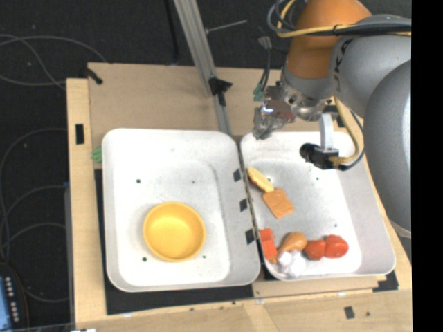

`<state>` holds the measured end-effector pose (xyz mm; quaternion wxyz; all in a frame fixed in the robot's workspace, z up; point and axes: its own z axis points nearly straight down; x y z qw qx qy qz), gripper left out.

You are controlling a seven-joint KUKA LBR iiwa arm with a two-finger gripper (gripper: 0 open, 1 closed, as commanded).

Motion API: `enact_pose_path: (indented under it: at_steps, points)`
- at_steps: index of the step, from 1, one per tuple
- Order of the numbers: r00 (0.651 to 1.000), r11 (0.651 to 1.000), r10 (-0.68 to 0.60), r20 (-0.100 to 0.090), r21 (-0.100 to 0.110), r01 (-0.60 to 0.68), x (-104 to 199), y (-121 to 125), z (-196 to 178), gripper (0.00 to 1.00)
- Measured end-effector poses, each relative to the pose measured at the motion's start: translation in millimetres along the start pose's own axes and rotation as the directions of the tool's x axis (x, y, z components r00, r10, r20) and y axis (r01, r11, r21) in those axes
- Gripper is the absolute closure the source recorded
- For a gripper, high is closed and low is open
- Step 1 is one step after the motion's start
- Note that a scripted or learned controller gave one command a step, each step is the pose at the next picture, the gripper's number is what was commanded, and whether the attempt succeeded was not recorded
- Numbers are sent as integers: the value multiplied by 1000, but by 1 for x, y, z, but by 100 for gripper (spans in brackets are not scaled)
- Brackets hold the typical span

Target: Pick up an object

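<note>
My gripper (263, 128) hangs over the far left corner of the right bin (346, 185), with nothing seen between its fingers. In that bin lie a pale yellow piece (261, 179) and an orange-tan slab (278, 203) near the left wall, both below the gripper and apart from it. Along the near edge sit an orange block (267, 243), a tan-orange oval thing (293, 241), a white crumpled item (291, 263) and red pieces (327, 247). A yellow bowl (174, 231) rests in the left bin (138, 158).
A slanted metal bar (201, 54) runs down to the gap between the bins. A black cable fitting (318, 155) hangs from the arm over the right bin's far part. Black clips (243, 205) line the divider between the bins.
</note>
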<state>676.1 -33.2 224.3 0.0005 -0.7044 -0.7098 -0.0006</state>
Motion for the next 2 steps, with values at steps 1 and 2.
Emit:
enact_pose_path:
  at_steps: [1,2]
  points:
    - [1000,1000,4,-1,-2,-4,54,-4,-12,100]
    - [1000,1000,-1,-1,-2,1,106,1,-24,100]
